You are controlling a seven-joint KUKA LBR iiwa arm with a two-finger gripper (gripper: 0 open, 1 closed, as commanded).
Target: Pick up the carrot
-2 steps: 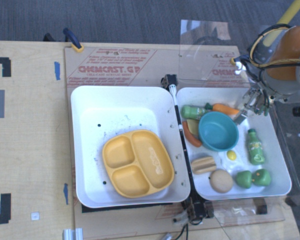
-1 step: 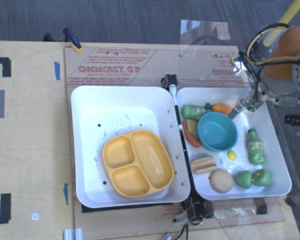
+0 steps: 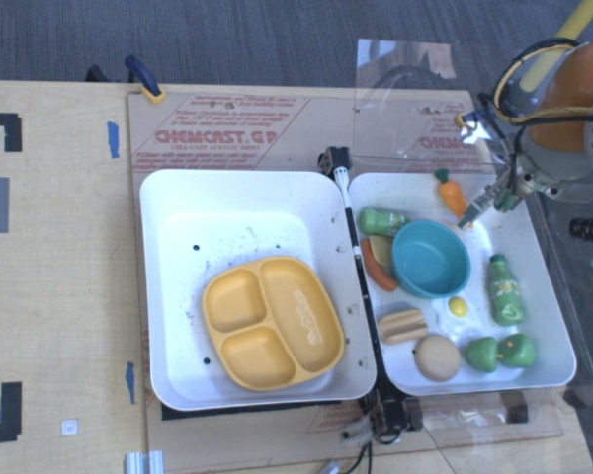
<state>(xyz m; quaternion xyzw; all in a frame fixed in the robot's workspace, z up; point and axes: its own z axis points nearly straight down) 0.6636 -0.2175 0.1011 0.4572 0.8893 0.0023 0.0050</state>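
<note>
1. So: gripper [image 3: 474,211] hangs over right bin [image 3: 549,265], far end; fingers too small and blurred, can't tell if spread or pressed together.
2. Carrot [image 3: 452,196] lies just left of the fingertips, near but apart, green top pointing away.
3. Blue bowl [image 3: 431,258] sits just below the fingers; green bottle [image 3: 504,288] to lower right.
4. Yellow tray [image 3: 271,321] well left, in left bin [image 3: 237,215].

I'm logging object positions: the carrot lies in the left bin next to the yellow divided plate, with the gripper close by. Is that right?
Not quite. The camera view shows the carrot in the right bin, at its far edge beyond the blue bowl; the gripper is indeed close by. The yellow divided plate sits in the left bin.
</note>
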